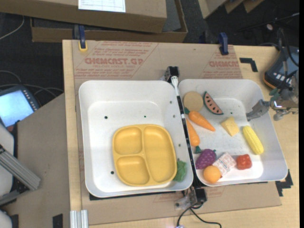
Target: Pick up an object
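Left bin point(90, 127): carried a yellow divided plate point(142, 154), lower centre.
Right bin point(273, 146): held my candidates, among them a carrot point(201, 120), cheese wedge point(231, 126) and corn cob point(252, 139).
Approach: I judged the corn easiest; drop straight down and close across its width.
My hand point(259, 109): at the bin's upper right rim, low, holding nothing; I could not tell its opening.

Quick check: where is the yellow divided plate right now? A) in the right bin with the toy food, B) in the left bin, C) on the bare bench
B: the yellow divided plate lies in the left bin, apart from the toy food in the right bin.
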Controlling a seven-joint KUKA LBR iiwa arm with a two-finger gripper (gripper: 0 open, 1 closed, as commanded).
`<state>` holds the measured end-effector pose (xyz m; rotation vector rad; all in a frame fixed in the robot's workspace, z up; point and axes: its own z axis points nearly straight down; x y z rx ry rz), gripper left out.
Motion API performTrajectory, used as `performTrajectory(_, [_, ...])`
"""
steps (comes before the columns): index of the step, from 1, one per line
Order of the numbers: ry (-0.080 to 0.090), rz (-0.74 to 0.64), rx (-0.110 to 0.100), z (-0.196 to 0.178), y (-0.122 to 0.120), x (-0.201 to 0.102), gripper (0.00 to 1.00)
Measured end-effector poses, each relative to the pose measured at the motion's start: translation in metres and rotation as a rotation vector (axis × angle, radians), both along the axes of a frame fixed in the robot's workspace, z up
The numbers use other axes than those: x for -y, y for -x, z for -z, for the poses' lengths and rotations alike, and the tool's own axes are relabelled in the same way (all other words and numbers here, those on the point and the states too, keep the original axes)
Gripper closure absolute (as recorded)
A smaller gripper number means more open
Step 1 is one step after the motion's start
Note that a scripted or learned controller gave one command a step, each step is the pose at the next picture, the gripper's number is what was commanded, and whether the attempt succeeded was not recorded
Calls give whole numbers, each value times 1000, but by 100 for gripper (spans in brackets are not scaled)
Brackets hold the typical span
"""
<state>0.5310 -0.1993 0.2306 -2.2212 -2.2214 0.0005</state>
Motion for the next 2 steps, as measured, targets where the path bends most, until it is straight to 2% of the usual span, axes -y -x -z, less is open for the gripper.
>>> performTrajectory(1, [-3,-3,-5,154,-26,-28,0])
performTrajectory(2, [1,0,4,136,-27,-25,100])
